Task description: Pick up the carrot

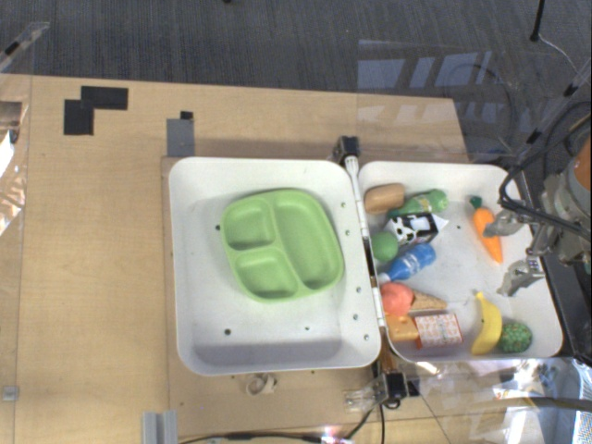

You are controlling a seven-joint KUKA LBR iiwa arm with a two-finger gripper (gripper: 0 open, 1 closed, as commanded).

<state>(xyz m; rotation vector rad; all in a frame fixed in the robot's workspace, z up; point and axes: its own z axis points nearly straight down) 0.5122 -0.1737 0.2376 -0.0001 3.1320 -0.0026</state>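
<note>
A: Carrot point(488, 232) lies in the right bin point(462, 172), toward its far right corner, orange with a green top pointing away.

B: And the gripper point(520, 249)?

A: At the bin's right edge, just right of the carrot. Its fingers point(505, 221) stand spread, one near the carrot's tip, the other nearer us. Nothing sits between them.

B: What else is around?

A: A banana point(487, 322) in the near right corner, and a green divided plate point(280, 242) in the left bin point(199, 340).
</note>
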